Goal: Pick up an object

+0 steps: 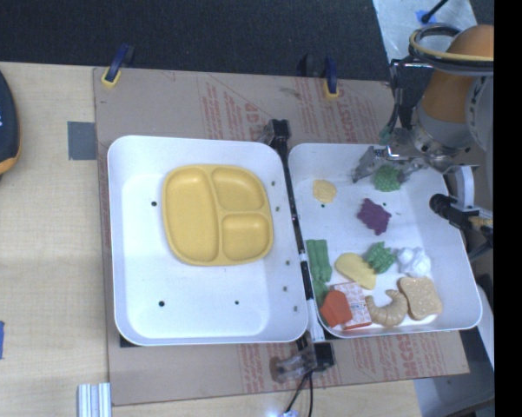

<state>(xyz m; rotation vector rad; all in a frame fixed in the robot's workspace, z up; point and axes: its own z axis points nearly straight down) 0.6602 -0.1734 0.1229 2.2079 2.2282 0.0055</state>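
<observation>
Camera view puts your gripper point(387, 165) at the far edge of the right bin point(469, 259), fingers spread wide, with a green broccoli-like toy point(387, 179) sitting between them on the bin floor, not lifted. Just nearer lies a purple toy point(373, 216), and to its left a small yellow piece point(324, 191). The left bin point(130, 233) holds a yellow divided plate point(217, 213).

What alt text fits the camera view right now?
The gripper hangs over a green broccoli-like toy at the far edge of the right bin, which holds assorted toy foods. The left bin holds a yellow divided plate.
</observation>
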